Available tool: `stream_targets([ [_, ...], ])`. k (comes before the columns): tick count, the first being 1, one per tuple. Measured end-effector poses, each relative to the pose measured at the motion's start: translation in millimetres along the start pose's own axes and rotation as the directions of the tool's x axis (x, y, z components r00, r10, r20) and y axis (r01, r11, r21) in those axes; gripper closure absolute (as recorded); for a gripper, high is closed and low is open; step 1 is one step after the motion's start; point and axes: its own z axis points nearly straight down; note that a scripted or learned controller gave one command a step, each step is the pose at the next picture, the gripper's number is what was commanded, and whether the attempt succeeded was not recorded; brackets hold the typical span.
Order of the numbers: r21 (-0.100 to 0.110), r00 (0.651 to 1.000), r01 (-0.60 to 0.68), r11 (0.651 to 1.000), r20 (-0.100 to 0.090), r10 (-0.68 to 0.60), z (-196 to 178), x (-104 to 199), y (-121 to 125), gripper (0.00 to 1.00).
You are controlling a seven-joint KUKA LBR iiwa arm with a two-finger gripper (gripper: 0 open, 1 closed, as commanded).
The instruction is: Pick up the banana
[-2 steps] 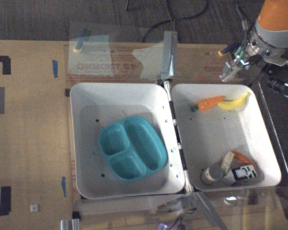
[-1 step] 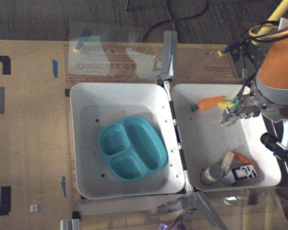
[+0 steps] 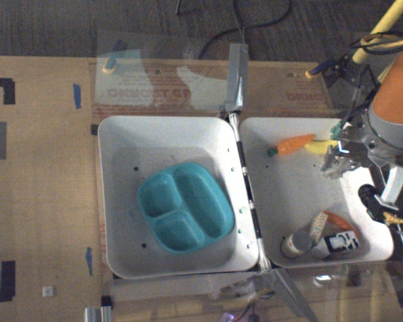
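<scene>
the gripper (image 3: 337, 158), jaws too blurred to tell their state, hangs in the right bin (image 3: 289, 186) just beside the banana (image 3: 320, 146), apparently lining up a grab.

Plate (image 3: 185, 208) in left bin (image 3: 121, 139). Right bin (image 3: 282, 186): carrot (image 3: 292, 144) at back, banana (image 3: 319, 147) right beside it, can (image 3: 297, 243) in front.

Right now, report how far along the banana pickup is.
Done: the arm has reached into the right bin, and the gripper sits just below the banana, which lies beside the carrot near the bin's far wall. In hand: nothing; the banana lies on the bin floor, not between the fingers. Left: close on the banana and lift it out.
</scene>
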Motion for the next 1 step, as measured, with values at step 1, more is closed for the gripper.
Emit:
stream_targets([
  [1,0.002,0.992,0.124,0.992,-0.001,-0.124,133.8,-2.7,25.2,1.00],
])
